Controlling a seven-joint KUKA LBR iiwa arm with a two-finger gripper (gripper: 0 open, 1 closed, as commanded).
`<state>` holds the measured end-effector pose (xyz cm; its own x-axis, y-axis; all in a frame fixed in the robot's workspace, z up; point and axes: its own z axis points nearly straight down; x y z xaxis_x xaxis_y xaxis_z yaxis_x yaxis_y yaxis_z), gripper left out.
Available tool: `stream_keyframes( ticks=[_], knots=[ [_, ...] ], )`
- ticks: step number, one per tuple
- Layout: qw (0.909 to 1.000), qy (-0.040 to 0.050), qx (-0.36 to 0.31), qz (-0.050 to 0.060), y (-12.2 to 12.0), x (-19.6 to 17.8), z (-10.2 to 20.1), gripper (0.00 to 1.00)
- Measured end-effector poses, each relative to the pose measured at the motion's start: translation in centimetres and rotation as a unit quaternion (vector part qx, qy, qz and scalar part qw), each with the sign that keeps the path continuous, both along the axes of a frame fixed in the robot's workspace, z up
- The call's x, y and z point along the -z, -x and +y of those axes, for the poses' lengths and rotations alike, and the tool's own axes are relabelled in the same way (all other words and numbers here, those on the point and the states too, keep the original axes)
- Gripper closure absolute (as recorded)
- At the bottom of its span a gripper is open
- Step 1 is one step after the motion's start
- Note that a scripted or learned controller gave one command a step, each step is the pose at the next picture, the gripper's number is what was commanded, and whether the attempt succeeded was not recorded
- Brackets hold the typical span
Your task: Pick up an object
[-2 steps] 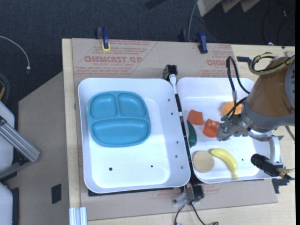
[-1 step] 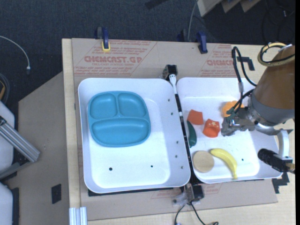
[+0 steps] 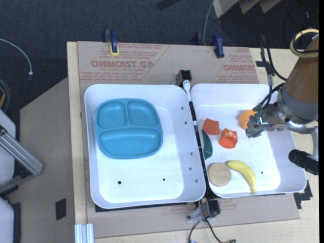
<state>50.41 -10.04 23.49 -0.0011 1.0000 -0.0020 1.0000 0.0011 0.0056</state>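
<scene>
My gripper (image 3: 254, 127) hovers low at the frame's right, beside the orange object (image 3: 246, 118) in the right bin (image 3: 273, 151). Jaw state I cannot tell; I would centre over it before closing.

Two bins sit side by side on the bench (image 3: 76, 135). The left bin (image 3: 172, 176) holds a plate (image 3: 129, 128) near its back left. The right bin (image 3: 268, 181) holds a block (image 3: 211, 126) and a pepper (image 3: 228, 138) in the middle. A cookie (image 3: 220, 174) lies just left of a banana (image 3: 244, 174) at the front.
</scene>
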Motion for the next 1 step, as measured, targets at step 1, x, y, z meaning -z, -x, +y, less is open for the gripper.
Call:
stream_keyframes(
  ticks=[1],
  knots=[
    [1.0000, -0.0007, -0.001, 0.001, -2.20, -0.80, 4.46, 1.00]
  ],
)
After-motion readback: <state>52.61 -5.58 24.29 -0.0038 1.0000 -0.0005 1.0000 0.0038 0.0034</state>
